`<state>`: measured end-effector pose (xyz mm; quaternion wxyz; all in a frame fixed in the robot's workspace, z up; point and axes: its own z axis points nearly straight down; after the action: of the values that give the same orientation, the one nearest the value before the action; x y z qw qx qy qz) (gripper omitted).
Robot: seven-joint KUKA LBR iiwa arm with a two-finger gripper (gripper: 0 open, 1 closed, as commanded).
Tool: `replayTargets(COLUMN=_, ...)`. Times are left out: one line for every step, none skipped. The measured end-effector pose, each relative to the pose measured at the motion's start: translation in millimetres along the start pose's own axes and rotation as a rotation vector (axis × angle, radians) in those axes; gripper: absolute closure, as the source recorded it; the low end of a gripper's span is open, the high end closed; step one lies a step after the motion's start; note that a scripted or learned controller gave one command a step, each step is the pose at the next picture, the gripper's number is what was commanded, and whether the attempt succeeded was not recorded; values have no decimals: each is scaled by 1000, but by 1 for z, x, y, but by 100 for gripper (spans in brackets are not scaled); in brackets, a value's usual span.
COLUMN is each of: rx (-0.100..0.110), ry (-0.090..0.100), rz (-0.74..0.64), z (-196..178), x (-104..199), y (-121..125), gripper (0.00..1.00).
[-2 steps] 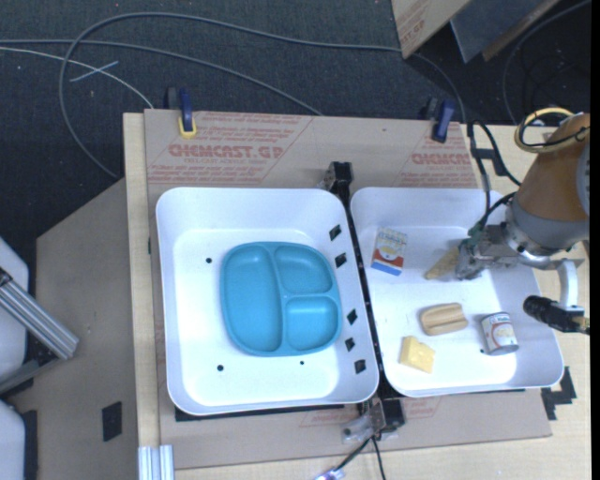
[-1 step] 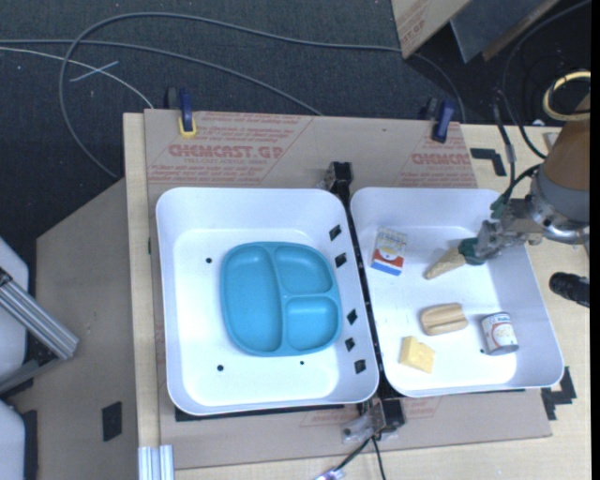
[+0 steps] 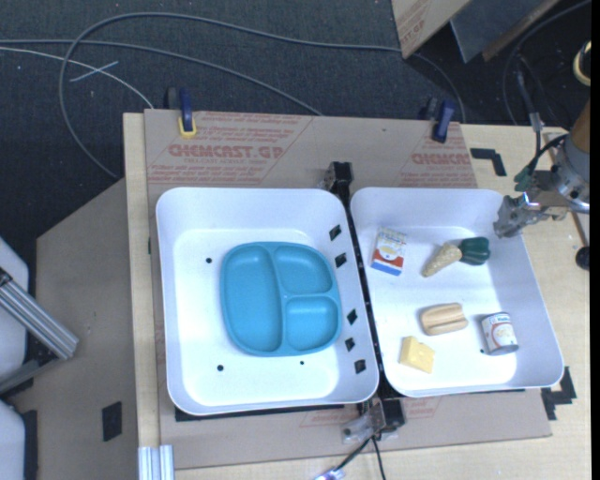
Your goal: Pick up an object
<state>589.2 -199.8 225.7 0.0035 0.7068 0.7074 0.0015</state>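
1. a brown board (image 3: 281,141) covers the bench in the middle of the frame, printed with faded red lettering along its upper part; a blue and yellow clamp (image 3: 187,112) grips its upper left edge and a blue clamp (image 3: 442,120) grips its upper right edge.
2. beyond the board, the top of the frame shows dark carpet (image 3: 281,47) with thin pale cables (image 3: 94,56) looping across the upper left.
3. a cardboard box (image 3: 427,21) sits at the upper right, partly out of frame.
4. a metal rail (image 3: 33,314) slants in at the left edge, over a paler bench surface.
5. two white bins lie side by side on the board. the left bin (image 3: 178,281) holds a blue divided plate (image 3: 279,298) at its centre.
6. the right bin (image 3: 534,309) holds the things to pick: a small red and white carton (image 3: 390,251) at its upper left, a pale corn cob with a green end (image 3: 455,256) to the right of it, a bread roll (image 3: 442,319) below the middle, a yellow cheese wedge (image 3: 417,354) at the lower left, and a small can (image 3: 500,333) at the lower right.
7. black clips (image 3: 339,175) join the bins at the upper end of the seam between them.
8. the gripper (image 3: 514,217) hangs at the right bin's upper right corner, near the green end of the corn cob but apart from it; whether its fingers are spread or closed cannot be told, and nothing is seen between them.
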Motion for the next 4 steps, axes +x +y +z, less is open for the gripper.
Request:
replayTargets(rx=0, ry=0, rz=0, z=-51, x=-1, y=2, gripper=100)
replayTargets(rx=10, ry=6, rz=-4, z=-35, x=55, y=-5, gripper=100)
replayTargets(rx=11, ry=6, rz=-5, z=-20, x=113, y=-15, gripper=100)
replayTargets(rx=12, ry=6, rz=-4, z=-5, x=163, y=-34, gripper=100)
